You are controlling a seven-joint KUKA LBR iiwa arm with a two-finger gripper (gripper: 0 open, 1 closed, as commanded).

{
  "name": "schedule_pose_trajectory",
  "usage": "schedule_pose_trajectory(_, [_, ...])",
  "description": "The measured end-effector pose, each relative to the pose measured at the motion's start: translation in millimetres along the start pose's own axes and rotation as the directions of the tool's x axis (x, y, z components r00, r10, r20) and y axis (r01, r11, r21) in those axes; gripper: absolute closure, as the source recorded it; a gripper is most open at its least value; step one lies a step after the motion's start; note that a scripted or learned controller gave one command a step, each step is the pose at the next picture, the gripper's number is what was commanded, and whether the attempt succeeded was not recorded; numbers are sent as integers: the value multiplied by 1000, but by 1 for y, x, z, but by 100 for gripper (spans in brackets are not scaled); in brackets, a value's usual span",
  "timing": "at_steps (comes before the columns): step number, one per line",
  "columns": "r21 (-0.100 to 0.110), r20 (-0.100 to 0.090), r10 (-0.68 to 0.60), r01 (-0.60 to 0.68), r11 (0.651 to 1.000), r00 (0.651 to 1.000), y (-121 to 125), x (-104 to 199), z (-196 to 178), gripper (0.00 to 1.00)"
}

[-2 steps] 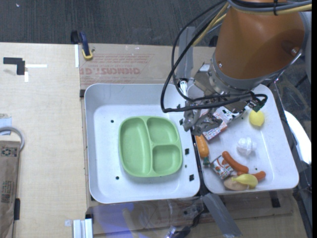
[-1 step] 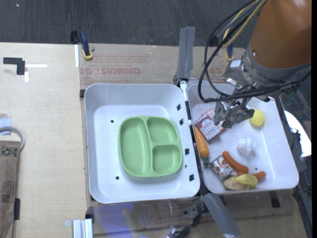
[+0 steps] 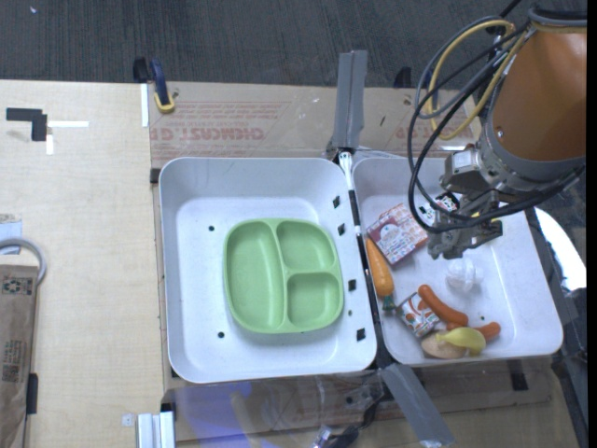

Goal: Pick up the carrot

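Gripper (image 3: 454, 243) hovers (perhaps empty) right of the carrot (image 3: 378, 267).

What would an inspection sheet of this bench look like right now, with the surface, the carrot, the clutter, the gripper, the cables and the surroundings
Surface: wooden bench bearing a left bin and a right bin side by side.
Job's things: carrot lies in the right bin along its left wall, untouched.
Clutter: green divided plate in the left bin; in the right bin a small carton, a sausage, a small packet, a yellow piece.
Gripper: gripper hangs over the right bin, right of the carrot, apart from it; finger state hard to read.
Cables: yellow and black cables loop beside the arm.
Surroundings: dark floor behind the bench; brown paper bag at the bench's left edge.
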State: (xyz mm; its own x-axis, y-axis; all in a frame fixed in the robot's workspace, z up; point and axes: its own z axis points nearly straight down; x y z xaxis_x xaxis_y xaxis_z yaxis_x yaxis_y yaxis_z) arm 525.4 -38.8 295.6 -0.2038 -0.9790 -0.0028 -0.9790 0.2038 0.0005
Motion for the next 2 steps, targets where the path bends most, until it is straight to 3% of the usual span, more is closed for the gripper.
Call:
schedule_pose_trajectory(1, [-3, 1, -398, 398, 917, 917, 47, 4, 36, 100])
schedule_pose_trajectory(2, [-1, 3, -781, 781, 625, 625, 28, 29, 55, 100])
